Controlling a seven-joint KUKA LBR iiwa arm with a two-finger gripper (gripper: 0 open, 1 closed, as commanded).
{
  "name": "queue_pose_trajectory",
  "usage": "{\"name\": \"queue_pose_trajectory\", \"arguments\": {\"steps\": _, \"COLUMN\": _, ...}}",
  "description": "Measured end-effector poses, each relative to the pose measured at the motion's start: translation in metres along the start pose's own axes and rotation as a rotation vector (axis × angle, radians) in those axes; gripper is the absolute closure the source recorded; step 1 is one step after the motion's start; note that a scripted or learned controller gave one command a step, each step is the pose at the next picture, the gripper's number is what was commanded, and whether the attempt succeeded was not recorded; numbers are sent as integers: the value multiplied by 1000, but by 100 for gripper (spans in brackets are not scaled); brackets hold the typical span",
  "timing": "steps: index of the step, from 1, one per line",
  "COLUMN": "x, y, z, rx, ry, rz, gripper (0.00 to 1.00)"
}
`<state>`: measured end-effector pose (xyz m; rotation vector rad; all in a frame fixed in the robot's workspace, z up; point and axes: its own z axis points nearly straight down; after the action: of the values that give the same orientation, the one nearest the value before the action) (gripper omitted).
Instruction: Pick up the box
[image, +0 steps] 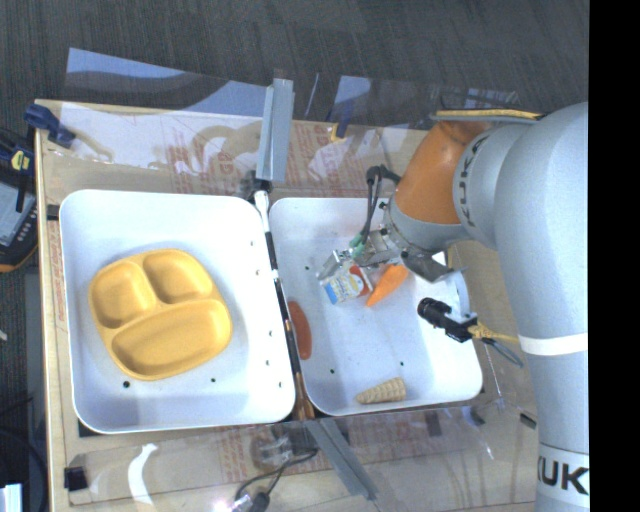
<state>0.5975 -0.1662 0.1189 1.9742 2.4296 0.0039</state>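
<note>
Camera view: claw over the box in the right bin.

The grey arm reaches in from the right, and its claw sits low in the right bin, right at the upper edge of the small white-and-blue box. Whether the claw is apart, together or clamped on anything cannot be told from this slant. The box lies in the upper middle of that bin, with an orange carrot just beside it on the right. A reddish sausage lies along the bin's left wall, and a wafer cone lies near the front rim (both well apart from the box). The left bin on the desk holds a yellow divided plate.
</note>
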Motion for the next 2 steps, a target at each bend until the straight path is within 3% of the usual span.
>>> {"name": "queue_pose_trajectory", "arguments": {"steps": 1, "x": -2, "y": -3, "z": 22, "rx": 3, "ry": 3, "rz": 4, "gripper": 0}}
{"name": "queue_pose_trajectory", "arguments": {"steps": 2, "x": -3, "y": -1, "z": 10, "rx": 0, "ry": 1, "rz": 0, "gripper": 100}}
